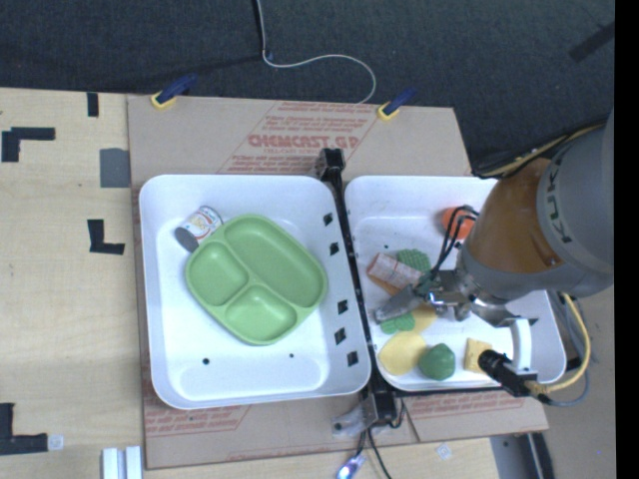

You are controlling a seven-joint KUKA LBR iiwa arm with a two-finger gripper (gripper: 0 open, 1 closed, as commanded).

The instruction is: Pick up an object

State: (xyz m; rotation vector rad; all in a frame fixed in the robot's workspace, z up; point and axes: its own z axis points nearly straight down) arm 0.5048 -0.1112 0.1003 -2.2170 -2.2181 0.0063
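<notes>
On the tabletop [60, 297], a cardboard sheet [300, 138] carries two shallow white bins side by side. The left bin [260, 372] holds a green divided plate [255, 277] lying flat near its middle, and a small bottle [200, 225] on its side just beside the plate's upper left edge.

The right bin [394, 203] holds the loose things to pick from: a brown packet [385, 267] touching a ridged green piece [412, 261], a flat green piece [397, 321] below them, then a pale yellow piece [401, 351], a round green piece [436, 361] and a yellow block [476, 351] along the near wall. An orange thing [456, 220] is partly hidden behind the arm [519, 233].

The hand [427, 295] is low in this bin, between the brown packet and the flat green piece. Whether it is released or clenched, I cannot tell; the arm covers the bin's right part.
</notes>
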